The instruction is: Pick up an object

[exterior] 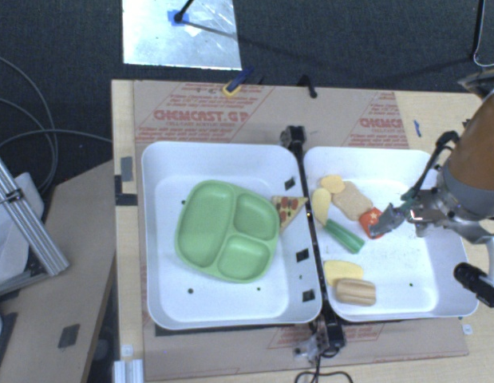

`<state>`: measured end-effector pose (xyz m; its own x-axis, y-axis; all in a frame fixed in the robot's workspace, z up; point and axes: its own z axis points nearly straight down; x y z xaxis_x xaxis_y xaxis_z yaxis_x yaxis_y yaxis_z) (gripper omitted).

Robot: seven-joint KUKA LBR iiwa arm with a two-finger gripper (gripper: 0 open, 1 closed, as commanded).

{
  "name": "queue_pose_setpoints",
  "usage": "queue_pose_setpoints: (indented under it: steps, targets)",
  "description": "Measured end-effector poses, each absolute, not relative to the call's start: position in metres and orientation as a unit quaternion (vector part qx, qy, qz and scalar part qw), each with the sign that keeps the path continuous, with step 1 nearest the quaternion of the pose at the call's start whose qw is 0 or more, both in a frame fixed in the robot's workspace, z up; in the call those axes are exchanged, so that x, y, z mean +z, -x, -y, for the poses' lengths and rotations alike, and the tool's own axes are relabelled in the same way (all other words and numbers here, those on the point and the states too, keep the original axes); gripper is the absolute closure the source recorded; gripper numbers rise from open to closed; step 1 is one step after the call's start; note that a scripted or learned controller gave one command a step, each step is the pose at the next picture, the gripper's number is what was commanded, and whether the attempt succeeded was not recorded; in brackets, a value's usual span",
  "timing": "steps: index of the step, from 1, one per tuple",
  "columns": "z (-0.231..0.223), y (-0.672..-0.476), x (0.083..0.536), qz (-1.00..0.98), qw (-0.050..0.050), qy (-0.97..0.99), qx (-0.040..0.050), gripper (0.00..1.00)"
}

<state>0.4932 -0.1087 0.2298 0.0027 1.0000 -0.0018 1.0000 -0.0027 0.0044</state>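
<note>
Tomato (371,221), a small red toy with a green top, lies in the right bin (446,294), at about 3 o'clock from the green stick (343,235). It looks light, hard and slick, likely best pinched across its middle. The gripper (388,219) sits at it; how the jaws stand I cannot tell. That bin also holds a cracker (352,201), yellow pieces and a bun (355,292). The left bin (175,309) holds a green tray (227,230) and, at its 3 o'clock, a pizza slice (287,209).

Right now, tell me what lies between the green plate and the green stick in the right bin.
In the camera view, between the green plate and the green stick lie a pizza slice toy, the bins' adjoining rims and a yellow piece.
</note>
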Motion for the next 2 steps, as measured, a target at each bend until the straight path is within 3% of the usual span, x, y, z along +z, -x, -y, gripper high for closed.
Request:
queue_pose_setpoints:
  steps: [1, 2]
  targets:
    - [0.084, -0.485, 0.131, -0.708, -0.004, -0.706, -0.0017, 0.0]
    - [-0.055, -0.495, 0.186, -0.714, -0.001, -0.701, 0.005, 0.0]
